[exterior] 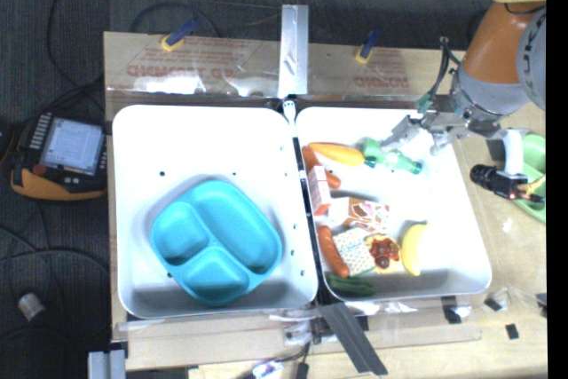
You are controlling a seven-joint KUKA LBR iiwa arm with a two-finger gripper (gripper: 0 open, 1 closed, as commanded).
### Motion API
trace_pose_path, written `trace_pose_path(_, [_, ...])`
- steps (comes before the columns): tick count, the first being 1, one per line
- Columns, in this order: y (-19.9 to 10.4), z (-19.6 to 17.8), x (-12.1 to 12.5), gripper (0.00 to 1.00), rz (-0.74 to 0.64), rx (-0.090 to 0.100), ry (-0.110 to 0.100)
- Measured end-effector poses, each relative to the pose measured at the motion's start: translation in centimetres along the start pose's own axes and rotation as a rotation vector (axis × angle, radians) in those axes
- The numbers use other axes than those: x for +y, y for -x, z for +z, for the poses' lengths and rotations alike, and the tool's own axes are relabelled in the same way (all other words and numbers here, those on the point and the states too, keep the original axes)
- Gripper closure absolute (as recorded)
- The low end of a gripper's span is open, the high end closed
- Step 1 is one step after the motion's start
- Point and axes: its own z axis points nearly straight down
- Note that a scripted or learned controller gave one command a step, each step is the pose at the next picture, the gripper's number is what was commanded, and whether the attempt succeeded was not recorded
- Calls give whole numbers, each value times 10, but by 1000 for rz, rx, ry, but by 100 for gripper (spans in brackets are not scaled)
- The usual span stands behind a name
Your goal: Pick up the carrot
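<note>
Lying near the top-left of the right bin [461,217], the carrot [337,153] points its green top toward the claw [417,130], which hovers just beyond it to the right, fingers spread apart and holding nothing

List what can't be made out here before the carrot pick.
- Gripper in the camera view: too small and blurred to read the jaws.
- Carrot: green top blurs into the toy beside it.
- Food pile: items overlap, lower ones hidden.
</note>
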Motion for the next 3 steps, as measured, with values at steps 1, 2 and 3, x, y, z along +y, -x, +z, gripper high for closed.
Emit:
trace_pose_path(1, [-71, 49, 42, 0, 314, -2, -1])
trace_pose_path(2, [-104, 18, -12, 0, 86, -2, -2])
trace_pose_path(3, [-68, 101, 3, 0, 35, -2, -1])
